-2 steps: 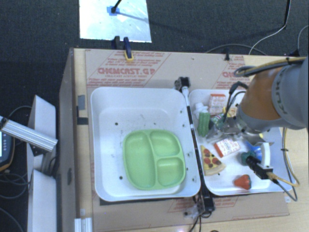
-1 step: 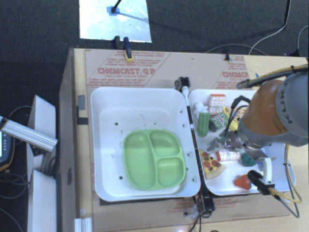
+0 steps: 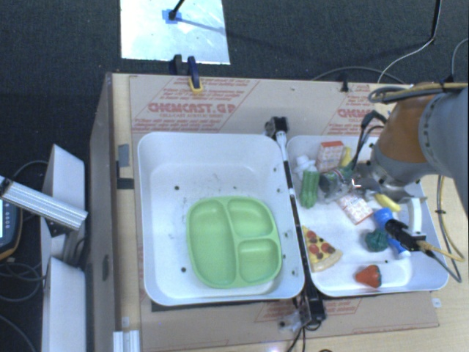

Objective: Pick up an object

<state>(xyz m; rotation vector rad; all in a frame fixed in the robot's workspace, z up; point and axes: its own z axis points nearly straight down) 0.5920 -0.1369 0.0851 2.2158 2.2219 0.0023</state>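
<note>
The arm point(image 3: 418, 134) hangs over the right bin point(image 3: 429, 277) at mid-right of the frame, apparently approaching the clutter there; I cannot tell the fingers' state, so next comes a descent onto one object.

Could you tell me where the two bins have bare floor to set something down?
The left bin has a wide bare strip between its back wall and the green divided plate, plus a narrower strip along its left wall. The right bin is crowded: a green bottle, pizza slice and red piece, with the arm over its back half.
</note>
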